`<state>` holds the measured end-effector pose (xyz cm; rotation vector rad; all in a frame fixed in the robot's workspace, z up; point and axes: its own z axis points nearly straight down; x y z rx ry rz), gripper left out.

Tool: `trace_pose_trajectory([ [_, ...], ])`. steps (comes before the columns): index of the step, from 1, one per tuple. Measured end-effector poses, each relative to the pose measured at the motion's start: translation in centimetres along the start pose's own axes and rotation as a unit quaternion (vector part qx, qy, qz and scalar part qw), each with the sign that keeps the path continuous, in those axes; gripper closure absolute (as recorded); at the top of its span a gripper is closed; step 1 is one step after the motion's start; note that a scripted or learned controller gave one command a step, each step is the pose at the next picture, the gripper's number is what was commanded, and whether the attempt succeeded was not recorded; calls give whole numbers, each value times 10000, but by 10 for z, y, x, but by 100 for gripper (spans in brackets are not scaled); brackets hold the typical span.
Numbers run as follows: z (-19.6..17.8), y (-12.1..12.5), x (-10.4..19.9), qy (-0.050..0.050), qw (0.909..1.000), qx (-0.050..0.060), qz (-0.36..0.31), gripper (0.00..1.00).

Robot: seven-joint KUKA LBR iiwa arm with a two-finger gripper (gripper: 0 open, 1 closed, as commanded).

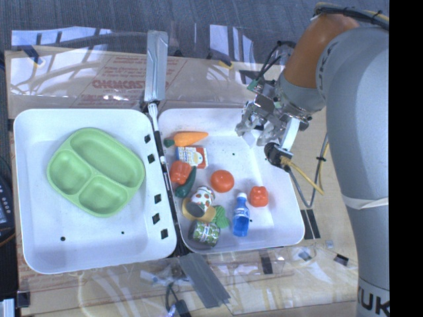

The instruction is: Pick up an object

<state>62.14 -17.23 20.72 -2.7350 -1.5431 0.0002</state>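
Grey arm's gripper (pixel 254 129) hovers over right bin (pixel 284 197), beside carrot (pixel 190 138)

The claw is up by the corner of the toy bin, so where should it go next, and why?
Probably forward over the orange ball. The claw hangs above the right bin's far corner with nothing under it, and the ball sits apart from the other toys.

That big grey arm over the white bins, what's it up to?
It is set to pick up an object. Its gripper hangs over the far right corner of the right bin, with nothing seen in it. The toys lie there untouched: a carrot, an orange ball, a blue bottle and others. The left bin holds a green divided plate.
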Motion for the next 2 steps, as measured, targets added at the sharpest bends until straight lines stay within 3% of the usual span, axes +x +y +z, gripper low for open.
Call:
trace_pose_trajectory([
  [1,2,-1,0,-6,10000,14,-1,0],
  [2,46,-48,-16,-7,9921,30,-1254,0],
])
